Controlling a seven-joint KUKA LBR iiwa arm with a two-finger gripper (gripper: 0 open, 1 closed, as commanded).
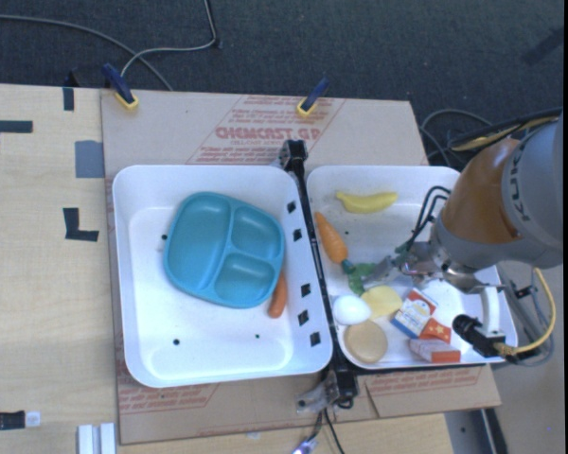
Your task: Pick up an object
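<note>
The right bin (388, 171) holds a yellow banana (366, 200), an orange carrot (330, 238), a green leafy piece (358, 277), a white egg (350, 308), a pale yellow piece (382, 301), a round tan disc (366, 342), a small white, blue and red carton (413, 315) and a red piece (434, 351). My gripper (390, 265) is low in this bin. It points left, its tip right beside the green piece and just above the pale yellow piece. Nothing is visibly held.
The left bin (142, 282) bears a blue divided plate (224, 249), and a small carrot (278, 296) lies against the plate's right edge. The bins' shared black-clipped wall (308, 253) runs just left of the carrot and egg. My arm covers the right bin's right side.
</note>
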